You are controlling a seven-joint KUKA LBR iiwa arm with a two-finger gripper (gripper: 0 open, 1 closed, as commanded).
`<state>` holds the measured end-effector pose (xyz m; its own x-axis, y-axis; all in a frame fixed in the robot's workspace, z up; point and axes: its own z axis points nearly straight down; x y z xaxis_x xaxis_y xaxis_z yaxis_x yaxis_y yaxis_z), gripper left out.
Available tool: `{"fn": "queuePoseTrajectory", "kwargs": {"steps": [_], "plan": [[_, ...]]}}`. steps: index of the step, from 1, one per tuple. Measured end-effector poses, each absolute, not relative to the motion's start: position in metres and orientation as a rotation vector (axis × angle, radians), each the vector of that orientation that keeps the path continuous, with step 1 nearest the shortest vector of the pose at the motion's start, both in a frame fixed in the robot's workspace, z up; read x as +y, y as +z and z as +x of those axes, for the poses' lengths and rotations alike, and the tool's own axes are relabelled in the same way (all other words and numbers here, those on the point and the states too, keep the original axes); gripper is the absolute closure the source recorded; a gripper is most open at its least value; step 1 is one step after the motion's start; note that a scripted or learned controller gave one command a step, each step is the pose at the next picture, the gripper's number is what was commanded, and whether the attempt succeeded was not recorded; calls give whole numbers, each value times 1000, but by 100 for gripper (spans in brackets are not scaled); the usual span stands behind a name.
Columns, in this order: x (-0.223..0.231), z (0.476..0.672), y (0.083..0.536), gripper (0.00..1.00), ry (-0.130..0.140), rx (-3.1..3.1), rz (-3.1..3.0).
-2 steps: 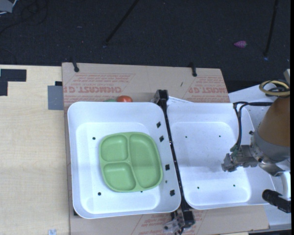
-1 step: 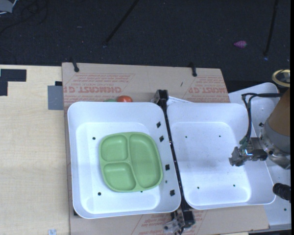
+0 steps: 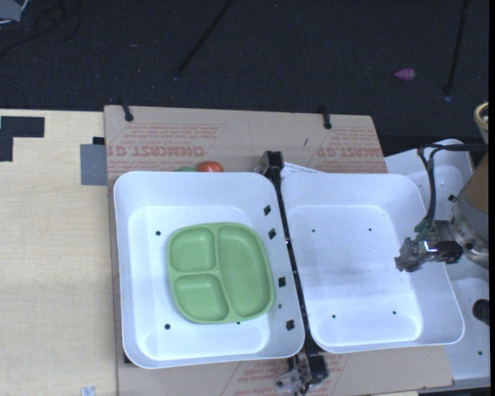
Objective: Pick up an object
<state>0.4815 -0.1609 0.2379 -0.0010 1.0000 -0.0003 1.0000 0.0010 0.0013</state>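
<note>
A light green plate (image 3: 220,272) with three compartments lies flat in the left white bin (image 3: 140,304), near its middle. My gripper (image 3: 409,259) hangs over the right-hand side of the right white bin (image 3: 355,328), far from the plate. Nothing shows between its tips. Behind the left bin's far rim a small red object (image 3: 209,167) peeks out, mostly hidden.
Both bins rest on a cardboard sheet (image 3: 231,143) with red print. A black divider (image 3: 285,254) runs between them. A wooden bench top (image 3: 41,254) lies to the left. Cables (image 3: 430,188) loop near my wrist at the right.
</note>
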Motion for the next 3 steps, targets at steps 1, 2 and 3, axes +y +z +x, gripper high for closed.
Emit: {"fn": "queuePoseTrajectory", "kwargs": {"steps": [1, 2, 3], "plan": [[-111, 500, 226, 100, -1, 2230, 2220], [-65, 524, 215, 100, -1, 2228, 2219], [-19, 539, 211, 100, -1, 2228, 2219]]}}
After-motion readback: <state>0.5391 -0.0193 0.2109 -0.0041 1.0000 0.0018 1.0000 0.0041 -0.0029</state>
